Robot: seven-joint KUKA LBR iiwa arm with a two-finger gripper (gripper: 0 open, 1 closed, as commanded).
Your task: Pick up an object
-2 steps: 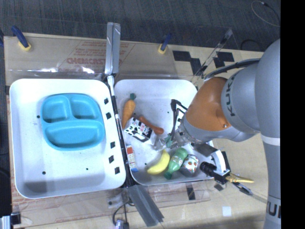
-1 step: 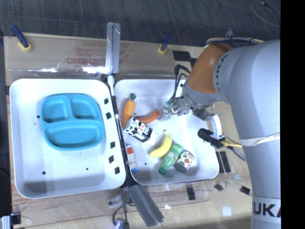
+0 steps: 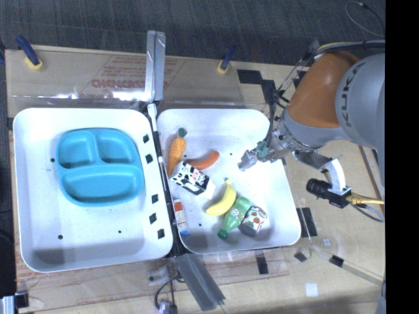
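Camera view: gripper (image 3: 249, 160) is seen above the right bin (image 3: 278, 205), nothing held.
Whether its jaws are wide or narrow cannot be told. A banana (image 3: 221, 201), carrot (image 3: 176, 153), sausage (image 3: 205, 159) and green bottle (image 3: 234, 217) are seen lying left of and below it.

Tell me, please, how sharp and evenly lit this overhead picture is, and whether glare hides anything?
In the camera view the light is soft and even; the blue tray and banana read clearly. Shadows are faint, darkest in the left bin's near corner. Mild glare whitens the right bin's floor without hiding anything. The gripper looks slightly blurred, so its fine detail is lost.
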